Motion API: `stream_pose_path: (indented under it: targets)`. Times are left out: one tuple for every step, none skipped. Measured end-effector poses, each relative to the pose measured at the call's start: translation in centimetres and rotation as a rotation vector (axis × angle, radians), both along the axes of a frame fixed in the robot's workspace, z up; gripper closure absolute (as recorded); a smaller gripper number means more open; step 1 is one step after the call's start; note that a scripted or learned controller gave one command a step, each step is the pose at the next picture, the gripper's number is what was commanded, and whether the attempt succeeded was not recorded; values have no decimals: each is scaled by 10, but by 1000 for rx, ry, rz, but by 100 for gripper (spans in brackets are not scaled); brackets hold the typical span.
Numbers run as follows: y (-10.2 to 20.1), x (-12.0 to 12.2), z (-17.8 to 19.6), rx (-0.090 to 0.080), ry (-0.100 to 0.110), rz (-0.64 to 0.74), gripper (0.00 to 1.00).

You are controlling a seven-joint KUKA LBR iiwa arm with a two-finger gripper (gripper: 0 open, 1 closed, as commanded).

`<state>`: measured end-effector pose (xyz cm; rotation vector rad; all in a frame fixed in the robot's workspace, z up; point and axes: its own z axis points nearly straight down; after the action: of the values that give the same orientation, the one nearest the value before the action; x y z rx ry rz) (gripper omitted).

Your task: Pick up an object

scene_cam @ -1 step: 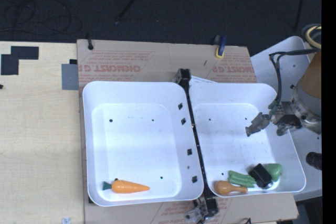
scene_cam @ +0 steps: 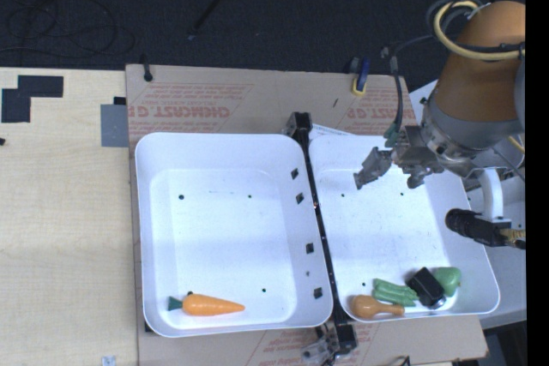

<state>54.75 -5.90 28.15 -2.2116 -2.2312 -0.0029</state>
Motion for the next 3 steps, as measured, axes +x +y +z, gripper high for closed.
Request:
stream_pose_path:
  targets:
    - [40,93,-64,-1,4,-4,0]
    - [67,98,33,-1,-6,-5,0]
    - [215,96,97,5,-3,7,0]
